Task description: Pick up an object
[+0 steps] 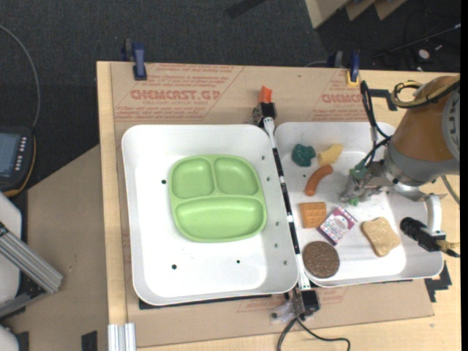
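The right bin (351, 273) holds several small items: a teal lump (303, 154), a yellow wedge (330, 153), an orange-red sausage (318, 179), a waffle square (313, 214), a purple-and-white packet (337, 224), a bread slice (381, 235) and a brown round cookie (321, 259). My gripper (356, 189) hangs low in this bin, just right of the sausage and above the packet. Nothing shows between its fingers. The grey arm with its orange band (431, 134) reaches in from the right.
The left bin (146, 254) holds a green divided plate (217, 197). Clamps (137, 58) grip the bench's far edge, and a clip (266, 110) sits between the bins. Cables loop near the arm at the right.
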Controlling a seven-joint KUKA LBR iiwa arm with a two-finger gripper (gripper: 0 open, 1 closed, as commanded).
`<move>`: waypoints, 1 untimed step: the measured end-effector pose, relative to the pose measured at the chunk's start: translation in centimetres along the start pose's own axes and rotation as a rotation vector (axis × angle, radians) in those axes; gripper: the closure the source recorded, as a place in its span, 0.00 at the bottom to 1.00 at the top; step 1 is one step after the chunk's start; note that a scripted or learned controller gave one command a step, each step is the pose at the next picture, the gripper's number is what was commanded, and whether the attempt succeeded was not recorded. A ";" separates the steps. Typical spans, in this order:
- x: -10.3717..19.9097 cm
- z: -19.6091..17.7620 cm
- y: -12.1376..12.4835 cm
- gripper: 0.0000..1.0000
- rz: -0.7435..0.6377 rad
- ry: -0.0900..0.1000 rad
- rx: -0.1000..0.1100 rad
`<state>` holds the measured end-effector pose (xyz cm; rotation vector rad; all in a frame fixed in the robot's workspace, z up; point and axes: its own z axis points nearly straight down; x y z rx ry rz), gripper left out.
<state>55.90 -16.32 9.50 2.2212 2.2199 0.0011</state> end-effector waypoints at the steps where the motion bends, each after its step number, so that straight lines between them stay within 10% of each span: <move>1: 7.7 -9.5 0.6 1.00 -0.009 0.001 -0.007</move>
